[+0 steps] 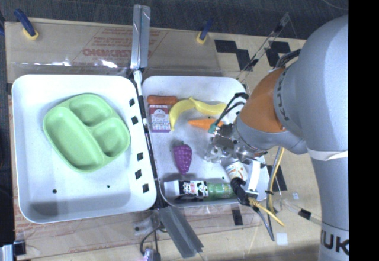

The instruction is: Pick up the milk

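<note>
My jaws (pixel 218 150) hang over the right bin (pixel 195 83); whether they're spread I cannot tell. The milk (pixel 192 188) lies flat along the bin's near wall, just down-left of me, long axis running left-right.

The grey arm (pixel 320 94) reaches in from the right, its claw (pixel 217 148) lowered.

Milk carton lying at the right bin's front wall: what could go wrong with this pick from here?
1. The cow-patterned milk carton lies flat against the right white bin's front wall, leaving little finger room.
2. A green bottle lies end to end with it and could be caught instead.
3. The end effector sits near the purple grape bunch, which it might knock.
</note>
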Tool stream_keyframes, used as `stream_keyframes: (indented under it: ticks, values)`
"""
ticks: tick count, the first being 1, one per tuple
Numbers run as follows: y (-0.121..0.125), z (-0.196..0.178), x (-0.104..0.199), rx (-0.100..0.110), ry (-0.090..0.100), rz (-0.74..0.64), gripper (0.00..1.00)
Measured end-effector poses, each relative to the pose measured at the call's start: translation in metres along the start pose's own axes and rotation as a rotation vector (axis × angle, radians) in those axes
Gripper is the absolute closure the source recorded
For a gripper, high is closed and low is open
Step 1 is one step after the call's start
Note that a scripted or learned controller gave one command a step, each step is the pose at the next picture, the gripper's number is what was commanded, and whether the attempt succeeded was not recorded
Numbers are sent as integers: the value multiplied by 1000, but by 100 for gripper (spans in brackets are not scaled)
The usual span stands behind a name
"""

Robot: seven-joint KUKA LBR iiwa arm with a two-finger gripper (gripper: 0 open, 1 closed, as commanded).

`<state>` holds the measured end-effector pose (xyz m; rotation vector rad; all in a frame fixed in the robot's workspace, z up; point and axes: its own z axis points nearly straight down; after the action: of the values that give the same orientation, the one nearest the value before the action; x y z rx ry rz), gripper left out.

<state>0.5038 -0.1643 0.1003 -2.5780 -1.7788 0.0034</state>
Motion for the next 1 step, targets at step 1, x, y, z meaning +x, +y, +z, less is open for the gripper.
stream_keyframes:
  ticks: [1]
  values:
    - [-8,-137,-28,-8,-4,-247,100]
